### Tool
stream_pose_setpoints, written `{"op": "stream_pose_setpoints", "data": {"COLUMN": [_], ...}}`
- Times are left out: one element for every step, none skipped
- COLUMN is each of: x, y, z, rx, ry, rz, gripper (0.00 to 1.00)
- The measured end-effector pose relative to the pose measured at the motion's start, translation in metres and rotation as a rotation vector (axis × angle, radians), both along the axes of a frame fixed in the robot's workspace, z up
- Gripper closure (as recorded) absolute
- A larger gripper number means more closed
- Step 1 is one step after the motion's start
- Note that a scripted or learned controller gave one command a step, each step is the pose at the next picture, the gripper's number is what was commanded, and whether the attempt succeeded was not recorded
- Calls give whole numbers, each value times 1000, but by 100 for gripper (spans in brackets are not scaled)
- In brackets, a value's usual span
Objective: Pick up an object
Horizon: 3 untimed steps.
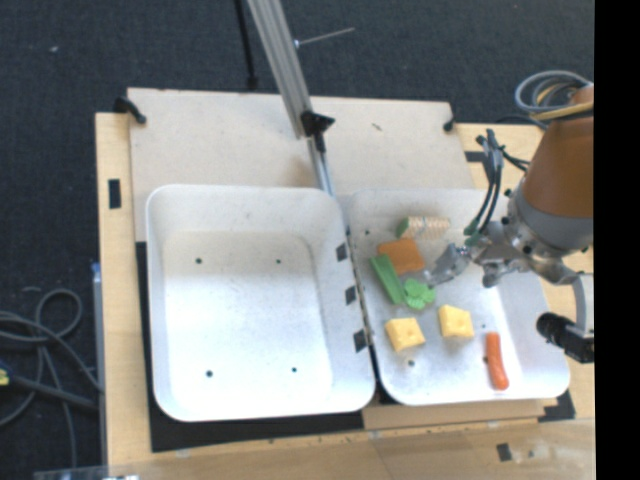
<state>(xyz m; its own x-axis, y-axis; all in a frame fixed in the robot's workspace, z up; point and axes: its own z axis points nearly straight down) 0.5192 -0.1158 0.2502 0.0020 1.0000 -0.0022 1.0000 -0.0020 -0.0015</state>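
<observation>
Arm's tool (443,267) hovers over the toys in the right bin (520,386) — whether its tips are apart I cannot tell.

The orange block (403,255) beside it looks light, likely soft — best pinched across its flat sides.

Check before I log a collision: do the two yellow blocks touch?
Apart. The camera view shows white bin floor between the left yellow block and the right yellow block.

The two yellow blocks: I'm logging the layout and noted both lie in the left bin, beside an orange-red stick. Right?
Not quite. The camera view shows both yellow blocks in the right bin, not the left bin. The orange-red stick does lie beside them.
</observation>
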Motion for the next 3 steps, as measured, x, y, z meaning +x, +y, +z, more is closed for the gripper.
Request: {"op": "stream_pose_setpoints", "data": {"x": [-4, -8, -5], "y": [-8, -5, -6], "z": [-45, -89, -75], "rx": [0, 1, 1], "ry": [1, 1, -10], "rz": [0, 0, -5], "gripper": [0, 0, 100]}}
